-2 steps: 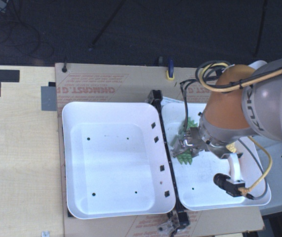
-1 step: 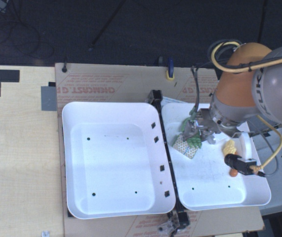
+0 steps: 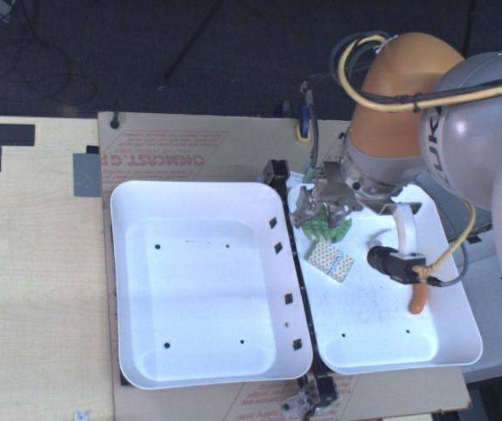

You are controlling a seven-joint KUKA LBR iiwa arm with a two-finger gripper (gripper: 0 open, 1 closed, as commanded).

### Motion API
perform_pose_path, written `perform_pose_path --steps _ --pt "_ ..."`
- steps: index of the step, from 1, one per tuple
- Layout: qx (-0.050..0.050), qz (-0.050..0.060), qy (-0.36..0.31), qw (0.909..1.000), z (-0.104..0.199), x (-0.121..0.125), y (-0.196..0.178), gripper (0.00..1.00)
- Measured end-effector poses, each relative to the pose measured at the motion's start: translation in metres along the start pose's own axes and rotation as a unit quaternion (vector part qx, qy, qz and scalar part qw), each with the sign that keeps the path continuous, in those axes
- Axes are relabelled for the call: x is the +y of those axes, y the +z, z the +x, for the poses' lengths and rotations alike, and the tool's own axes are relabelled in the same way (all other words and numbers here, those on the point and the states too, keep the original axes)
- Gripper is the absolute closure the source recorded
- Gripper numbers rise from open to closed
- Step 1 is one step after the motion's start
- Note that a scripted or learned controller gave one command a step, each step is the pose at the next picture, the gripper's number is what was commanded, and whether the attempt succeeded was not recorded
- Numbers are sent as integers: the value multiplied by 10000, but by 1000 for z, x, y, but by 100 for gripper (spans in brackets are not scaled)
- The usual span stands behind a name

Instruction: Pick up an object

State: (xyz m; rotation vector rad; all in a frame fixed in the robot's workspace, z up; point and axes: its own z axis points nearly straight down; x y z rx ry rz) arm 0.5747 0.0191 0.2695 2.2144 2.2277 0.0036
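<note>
Item 1, likely target: crumpled green leafy-looking soft piece, lying in the shallow white plastic right-hand bin toward that bin's 11 o'clock corner, close to the wall shared with the neighbouring bin. Status: on the bin floor by the look of it, not visibly raised. Item 2: two-finger metal gripper, sitting directly at the green piece's 11 o'clock and overlapping its upper edge; whether it is clenched, released or grasping anything cannot be told from this slanted view. Progress, as judged: approach made, gripper down at the target; a secure grasp and the lift out of the bin are not yet shown, so the task counts as unfinished. Item 3: small flat rectangular packet, white with a fine blue check, just at the green piece's 6 o'clock, tilted, near it but apparently apart. Item 4: short orange stick-shaped object, at the right bin's 4 o'clock, well apart from the other two. Item 5: shallow white plastic left-hand bin, at the right bin's 9 o'clock, rims touching; nothing loose is seen in it, only small dark dots on its floor.
</note>
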Motion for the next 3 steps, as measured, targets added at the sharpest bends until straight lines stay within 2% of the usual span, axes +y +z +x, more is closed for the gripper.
perform_pose_path --steps 1,2,3 --pt "5 38 -3 10000 70 -27 -5 100" --pt "-14 57 54 10000 22 -63 20 100" --pt "-7 30 19 10000 51 -53 23 100"
